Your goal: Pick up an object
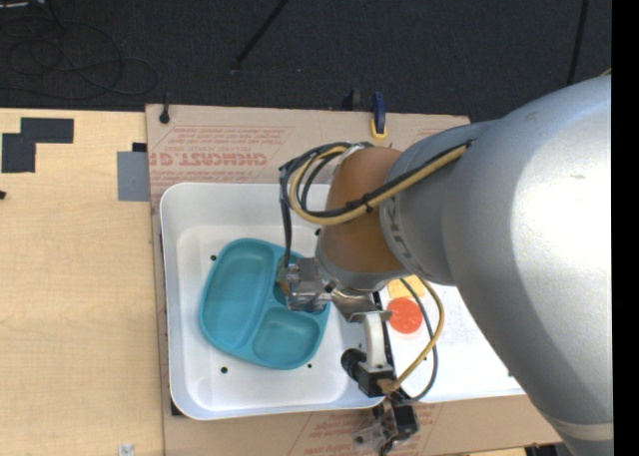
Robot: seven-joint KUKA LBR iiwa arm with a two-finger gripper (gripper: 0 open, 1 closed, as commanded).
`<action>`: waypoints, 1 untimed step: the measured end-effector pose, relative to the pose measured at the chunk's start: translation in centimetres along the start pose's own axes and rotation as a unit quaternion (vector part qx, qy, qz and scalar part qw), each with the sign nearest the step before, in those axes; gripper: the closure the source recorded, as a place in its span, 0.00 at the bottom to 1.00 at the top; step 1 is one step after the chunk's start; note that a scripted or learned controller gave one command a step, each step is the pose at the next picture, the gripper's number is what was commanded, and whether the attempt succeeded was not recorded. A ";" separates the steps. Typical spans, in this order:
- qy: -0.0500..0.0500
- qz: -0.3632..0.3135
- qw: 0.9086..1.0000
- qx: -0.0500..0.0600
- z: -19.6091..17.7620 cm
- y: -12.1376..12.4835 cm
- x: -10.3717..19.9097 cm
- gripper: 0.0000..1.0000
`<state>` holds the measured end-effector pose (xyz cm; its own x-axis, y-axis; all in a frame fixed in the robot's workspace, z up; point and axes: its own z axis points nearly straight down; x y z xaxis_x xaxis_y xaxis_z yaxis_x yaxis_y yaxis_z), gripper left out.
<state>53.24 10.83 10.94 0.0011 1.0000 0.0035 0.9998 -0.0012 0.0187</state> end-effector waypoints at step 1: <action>-0.001 -0.002 1.000 0.008 -4.4 2.2 3.9 1.00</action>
<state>55.40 14.74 15.42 -0.0033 1.0000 0.0022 1.0000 0.0033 0.0022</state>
